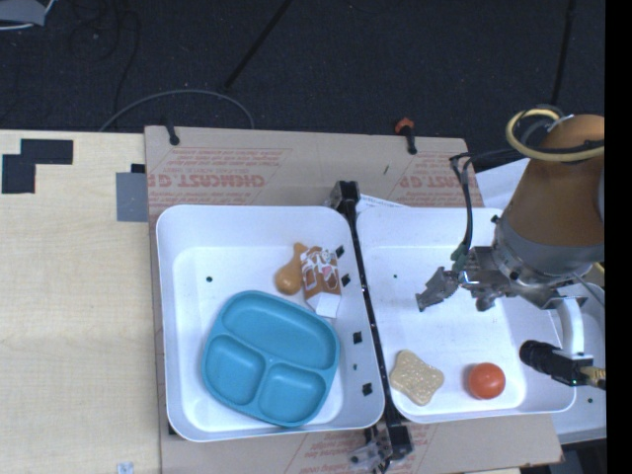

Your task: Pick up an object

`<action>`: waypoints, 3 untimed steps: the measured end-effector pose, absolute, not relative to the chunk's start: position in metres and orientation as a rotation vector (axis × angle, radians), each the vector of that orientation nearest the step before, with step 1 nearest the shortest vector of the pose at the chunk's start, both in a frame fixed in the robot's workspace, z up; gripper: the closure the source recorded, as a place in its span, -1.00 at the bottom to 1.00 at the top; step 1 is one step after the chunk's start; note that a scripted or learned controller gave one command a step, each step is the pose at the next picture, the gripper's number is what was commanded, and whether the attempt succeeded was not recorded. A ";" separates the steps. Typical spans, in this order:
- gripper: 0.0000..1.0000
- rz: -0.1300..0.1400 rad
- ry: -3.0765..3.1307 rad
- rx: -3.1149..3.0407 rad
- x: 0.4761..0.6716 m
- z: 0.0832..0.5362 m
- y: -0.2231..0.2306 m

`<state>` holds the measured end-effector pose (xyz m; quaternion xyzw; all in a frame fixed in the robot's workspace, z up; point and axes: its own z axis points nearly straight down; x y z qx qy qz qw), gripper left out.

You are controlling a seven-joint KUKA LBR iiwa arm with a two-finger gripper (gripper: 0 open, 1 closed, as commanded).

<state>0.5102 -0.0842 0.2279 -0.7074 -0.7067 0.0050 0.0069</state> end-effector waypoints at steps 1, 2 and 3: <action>-1.00 0.004 -2.219 -2.218 0.513 0.234 -0.085; -1.00 0.008 -2.216 -2.217 0.514 0.189 -0.088; -1.00 0.008 -2.216 -2.216 0.512 0.145 -0.083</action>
